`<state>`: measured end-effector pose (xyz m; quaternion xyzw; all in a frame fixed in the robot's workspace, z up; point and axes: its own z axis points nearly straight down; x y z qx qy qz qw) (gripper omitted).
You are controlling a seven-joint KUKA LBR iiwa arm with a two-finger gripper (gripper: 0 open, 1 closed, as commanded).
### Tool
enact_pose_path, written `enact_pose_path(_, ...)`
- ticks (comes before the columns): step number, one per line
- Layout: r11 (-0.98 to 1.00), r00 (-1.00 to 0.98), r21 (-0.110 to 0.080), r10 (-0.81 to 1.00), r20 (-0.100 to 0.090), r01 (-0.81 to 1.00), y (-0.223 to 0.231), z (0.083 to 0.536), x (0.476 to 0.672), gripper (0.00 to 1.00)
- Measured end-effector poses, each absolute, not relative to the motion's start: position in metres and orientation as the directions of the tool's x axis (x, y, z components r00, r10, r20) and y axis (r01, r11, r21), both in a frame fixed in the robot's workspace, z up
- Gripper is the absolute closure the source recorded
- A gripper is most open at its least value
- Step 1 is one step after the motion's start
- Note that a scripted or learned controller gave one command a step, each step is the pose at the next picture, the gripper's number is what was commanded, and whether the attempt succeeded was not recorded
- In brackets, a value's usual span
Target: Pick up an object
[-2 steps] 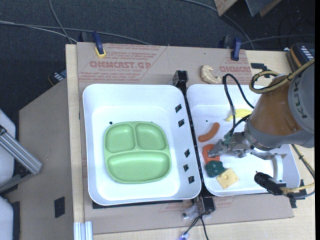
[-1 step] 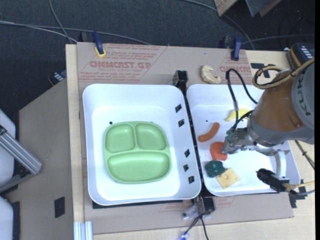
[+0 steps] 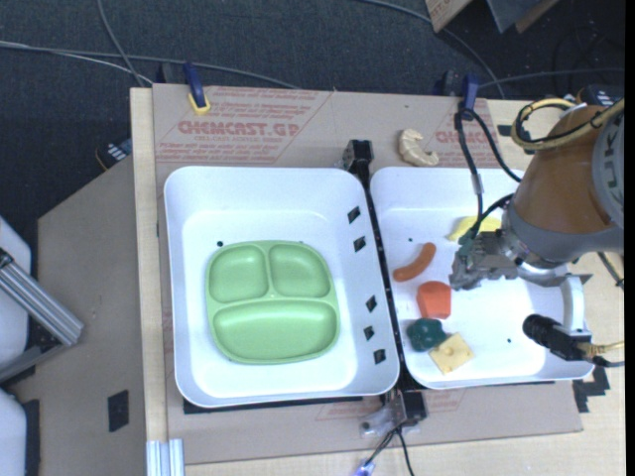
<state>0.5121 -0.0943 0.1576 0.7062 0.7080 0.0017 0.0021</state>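
Below, two white bins sit side by side on a cardboard-topped bench [image 3: 248,117]. A green divided plate [image 3: 272,301] lies flat in the middle of the left bin [image 3: 189,266]. Past the black divider, the right bin [image 3: 516,360] holds an orange sausage [image 3: 415,262] near its left wall, a red block [image 3: 434,298] just beside and below it, then a dark green lump [image 3: 427,335] touching a yellow cheese wedge [image 3: 449,352] at the front edge. A yellow piece [image 3: 466,229] peeks out toward the back, partly hidden by the arm. The gripper [image 3: 472,266] hangs low over the bin just right of the sausage and block; whether it is released or clenched cannot be told. A beige piece [image 3: 418,147] lies on the bench behind the right bin.
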Motion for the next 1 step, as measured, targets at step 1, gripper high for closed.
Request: enact_pose_path(1,0.001,-0.001,0.007,1.0,-0.001,1.0,-0.0938,0.2206,0.5085,1.0)
